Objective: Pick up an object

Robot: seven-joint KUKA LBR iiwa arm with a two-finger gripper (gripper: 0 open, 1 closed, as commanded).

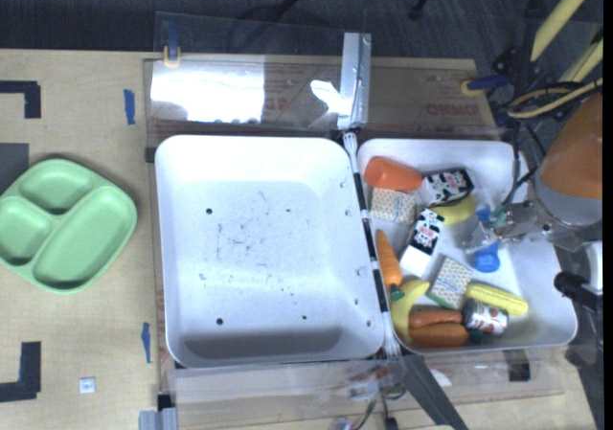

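The right bin (536, 318) holds a pile of toy food. At its back lie an orange piece (391, 172), a tan cracker (391, 205) and two black-and-white blocks (445, 186) (426, 229). Toward the front are a carrot (387, 261), a banana (410, 296), a second cracker (450, 279), a corn cob (495, 299), a sausage (436, 320) and a small can (487, 322). My gripper (496, 227) reaches in from the right and hangs low over the bin's middle, just above a small blue object (487, 260). Nothing is visibly held.
The left bin (192, 179) lies beside the right one, with a shared divider between them. A green sectioned plate (65, 223) rests on the bench at far left. A clear panel (259, 83) stands behind the bins. Cables hang at the upper right.
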